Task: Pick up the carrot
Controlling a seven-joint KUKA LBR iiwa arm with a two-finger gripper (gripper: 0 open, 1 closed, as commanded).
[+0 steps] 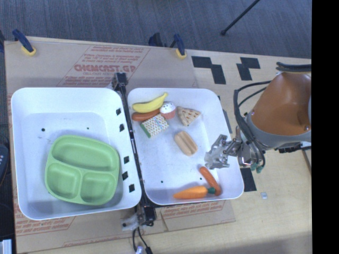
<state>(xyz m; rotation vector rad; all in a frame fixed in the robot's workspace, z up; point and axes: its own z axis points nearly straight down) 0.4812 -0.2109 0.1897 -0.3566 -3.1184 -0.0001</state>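
Observation:
Two carrot-like pieces lie in the front right corner of the right bin (159,197). An orange carrot (190,193) lies flat along the front wall. A redder one (208,177) lies at a slant just above it, and their ends meet at a small green top. My gripper (216,153) hovers over the bin's right side, just above the redder carrot's upper end. Its fingers stand open with nothing between them.
The right bin also holds a banana (150,103), a red sausage (144,115), a waffle piece (154,125), a small round white and red piece (168,108), a sandwich wedge (188,115) and a bun (185,142). A green divided plate (82,169) sits in the left bin.

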